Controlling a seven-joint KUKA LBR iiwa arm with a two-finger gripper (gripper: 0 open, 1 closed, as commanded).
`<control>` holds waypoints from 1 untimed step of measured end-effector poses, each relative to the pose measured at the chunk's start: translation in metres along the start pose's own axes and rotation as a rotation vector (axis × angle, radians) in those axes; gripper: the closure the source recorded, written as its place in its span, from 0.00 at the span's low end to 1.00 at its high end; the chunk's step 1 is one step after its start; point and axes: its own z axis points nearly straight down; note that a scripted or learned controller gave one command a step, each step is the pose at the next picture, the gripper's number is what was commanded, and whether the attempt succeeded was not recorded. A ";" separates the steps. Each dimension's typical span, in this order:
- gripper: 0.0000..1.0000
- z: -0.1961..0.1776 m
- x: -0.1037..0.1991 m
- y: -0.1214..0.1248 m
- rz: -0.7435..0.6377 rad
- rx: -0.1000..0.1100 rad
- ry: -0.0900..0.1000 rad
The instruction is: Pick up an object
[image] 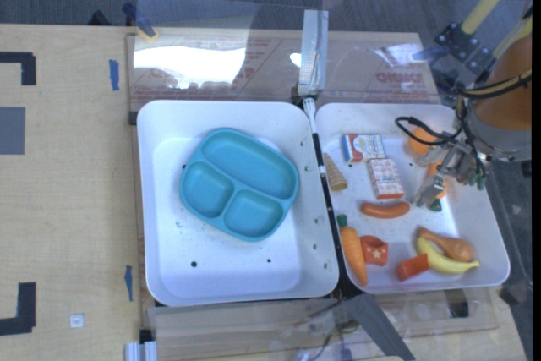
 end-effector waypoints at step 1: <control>1.00 -0.015 -0.004 0.001 -0.002 -0.001 -0.015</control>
